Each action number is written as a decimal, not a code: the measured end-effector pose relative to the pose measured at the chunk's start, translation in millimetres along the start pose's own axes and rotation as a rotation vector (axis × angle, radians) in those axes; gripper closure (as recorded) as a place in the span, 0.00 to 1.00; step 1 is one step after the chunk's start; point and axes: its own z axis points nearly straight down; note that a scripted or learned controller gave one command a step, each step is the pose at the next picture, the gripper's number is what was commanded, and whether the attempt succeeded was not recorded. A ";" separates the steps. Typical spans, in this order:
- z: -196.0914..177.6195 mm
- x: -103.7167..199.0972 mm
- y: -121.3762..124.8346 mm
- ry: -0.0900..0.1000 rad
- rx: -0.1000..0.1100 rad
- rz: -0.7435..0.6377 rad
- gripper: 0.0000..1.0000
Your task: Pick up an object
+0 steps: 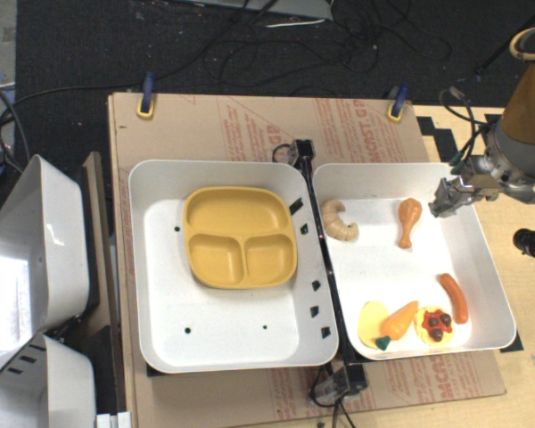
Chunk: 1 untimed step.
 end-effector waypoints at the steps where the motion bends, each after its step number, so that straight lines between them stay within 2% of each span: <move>1: -36.6 -0.3 1.4 0.000 0.000 -0.001 1.00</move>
